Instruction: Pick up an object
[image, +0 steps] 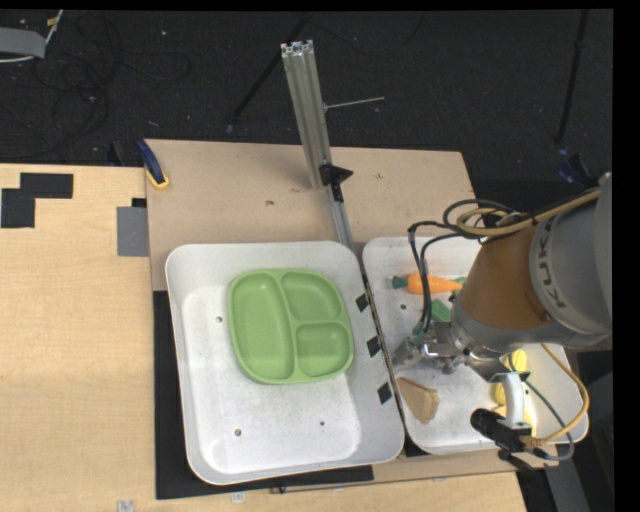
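Nothing is seen lifted yet: a tan wedge (420, 400) lies on the floor of the right bin (385, 262) near its front left corner and a carrot (432, 285) near its back, with the gripper (428, 345) low between them, so the pick is judged still to be made. The state of the fingers cannot be told, and room is judged tight against the bin's left wall, while the left bin (200, 440) with its green tray (291, 326) offers open floor.

Bench (400, 190): brown board top, paler wood surface adjoining on the left. Two shallow white bins sit on it side by side. Left bin (270, 420) the larger, right bin (385, 265) touching its edge. An upright metal post (310, 110) rises from the board behind the bins.
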